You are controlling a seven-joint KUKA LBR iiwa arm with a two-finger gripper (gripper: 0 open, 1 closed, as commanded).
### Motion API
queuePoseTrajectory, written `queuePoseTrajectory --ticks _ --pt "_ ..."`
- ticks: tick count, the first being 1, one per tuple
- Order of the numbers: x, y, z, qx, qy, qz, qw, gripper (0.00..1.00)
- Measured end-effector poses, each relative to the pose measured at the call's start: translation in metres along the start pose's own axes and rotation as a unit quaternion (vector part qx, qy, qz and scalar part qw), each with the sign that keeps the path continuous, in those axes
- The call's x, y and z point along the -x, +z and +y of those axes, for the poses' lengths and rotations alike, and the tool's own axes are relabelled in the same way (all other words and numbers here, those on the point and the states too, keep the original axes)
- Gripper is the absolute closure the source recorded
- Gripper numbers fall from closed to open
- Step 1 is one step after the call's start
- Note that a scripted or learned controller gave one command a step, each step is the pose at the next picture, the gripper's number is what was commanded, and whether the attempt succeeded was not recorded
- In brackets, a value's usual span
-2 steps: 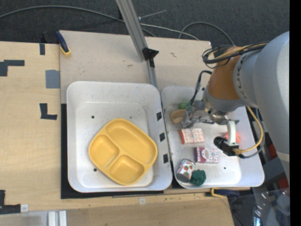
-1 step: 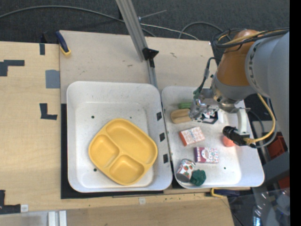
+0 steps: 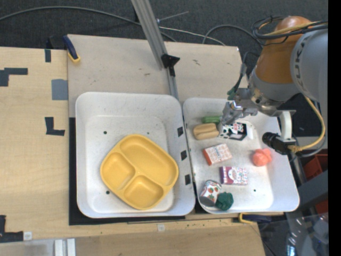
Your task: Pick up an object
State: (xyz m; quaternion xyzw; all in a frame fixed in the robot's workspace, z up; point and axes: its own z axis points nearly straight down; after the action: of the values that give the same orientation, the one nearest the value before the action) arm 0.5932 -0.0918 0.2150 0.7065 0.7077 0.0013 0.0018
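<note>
Objects for picking lie scattered in the right bin (image 3: 282,196): a tan bread roll (image 3: 205,131) with a green piece (image 3: 211,120) just behind it, a black-and-white carton (image 3: 237,130), a red-and-white box (image 3: 217,154), a pink rounded piece (image 3: 261,157), a purple-and-white box (image 3: 234,175), and a round patterned item (image 3: 210,192) touching a dark green lump (image 3: 224,200) at the front edge. The gripper (image 3: 230,117) hangs over the carton and the roll; whether it is clenched or released cannot be told. The left bin (image 3: 85,143) holds a yellow tray (image 3: 139,170) with 3 compartments.
</note>
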Motion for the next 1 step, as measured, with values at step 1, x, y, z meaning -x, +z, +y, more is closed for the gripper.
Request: queuePoseTrajectory --ticks 1 --pt "-0.0569 -0.0103 -0.0030 -0.002 -0.003 0.002 1.0000 1.00"
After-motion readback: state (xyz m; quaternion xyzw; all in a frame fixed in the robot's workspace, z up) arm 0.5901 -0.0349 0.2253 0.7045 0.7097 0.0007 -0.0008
